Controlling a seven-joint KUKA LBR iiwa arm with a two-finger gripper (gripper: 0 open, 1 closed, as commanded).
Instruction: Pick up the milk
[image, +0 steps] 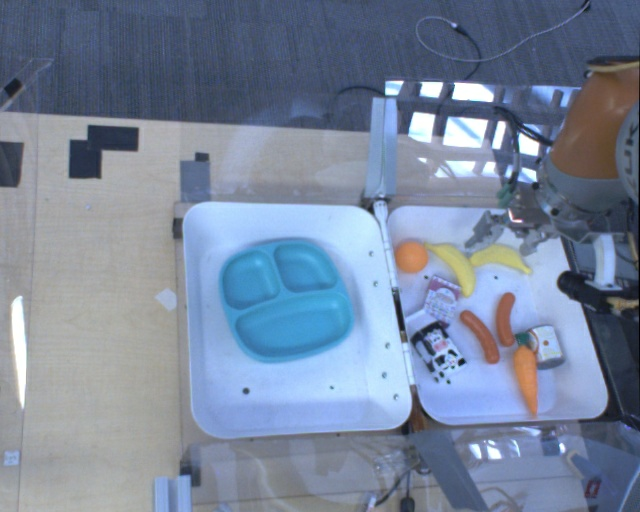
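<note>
The milk (438, 351) is a small carton with black and white cow patches, lying near the left wall of the right bin (580, 405). My gripper (507, 235) hangs over the bin's far side, above a yellow banana (501, 259). Its two fingers are spread apart and open, with nothing between them. The milk lies well in front and to the left of the gripper, apart from it.
Around the milk lie a pink packet (441, 295), two sausages (479, 336) (505, 318), a carrot (526, 378), a small box (546, 346), an orange (410, 256) and a second banana (452, 266). The left bin (230, 400) holds a blue divided plate (287, 299).
</note>
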